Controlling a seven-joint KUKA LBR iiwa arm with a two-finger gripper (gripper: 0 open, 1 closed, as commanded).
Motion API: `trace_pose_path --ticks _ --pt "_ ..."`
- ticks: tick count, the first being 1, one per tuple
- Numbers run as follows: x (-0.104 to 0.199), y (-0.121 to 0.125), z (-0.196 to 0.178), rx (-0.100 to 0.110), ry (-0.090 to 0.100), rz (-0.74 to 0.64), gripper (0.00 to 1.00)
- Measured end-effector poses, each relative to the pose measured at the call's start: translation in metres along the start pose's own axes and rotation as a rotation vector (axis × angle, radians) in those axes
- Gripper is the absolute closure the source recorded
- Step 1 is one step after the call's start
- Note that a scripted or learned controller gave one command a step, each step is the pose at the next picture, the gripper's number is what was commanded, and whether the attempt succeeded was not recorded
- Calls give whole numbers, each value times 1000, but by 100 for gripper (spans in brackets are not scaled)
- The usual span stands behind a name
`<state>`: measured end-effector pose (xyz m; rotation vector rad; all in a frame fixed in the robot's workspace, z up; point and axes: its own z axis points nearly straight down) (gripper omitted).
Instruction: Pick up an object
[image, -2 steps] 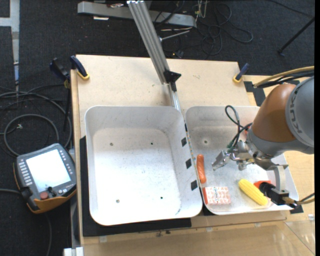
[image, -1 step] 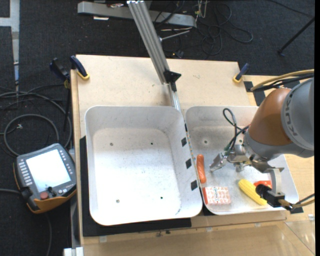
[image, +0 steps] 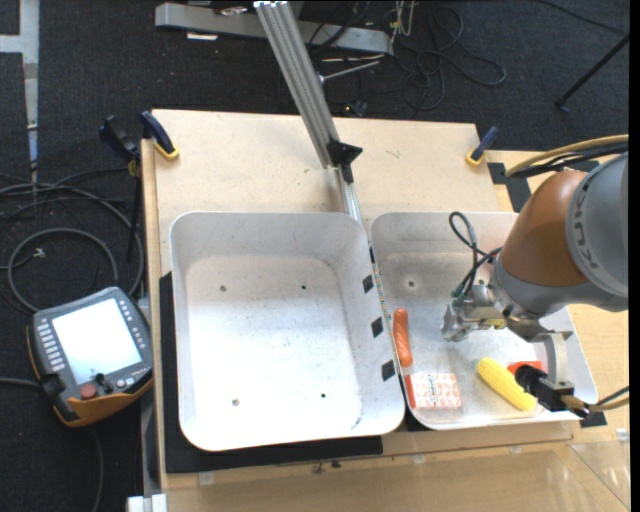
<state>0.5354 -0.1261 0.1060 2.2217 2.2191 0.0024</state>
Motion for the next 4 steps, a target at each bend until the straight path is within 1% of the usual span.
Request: trace_pose_path --ticks 1,2,3,4 --pt "1 -9 -53 -3 -1 -3 100" --pt "-2 -13 -113 -5 -2 -4 100" --pt "-3 -11 -154 -3 -2 -5 100" --pt "49 14 -141 1 1 -10 100"
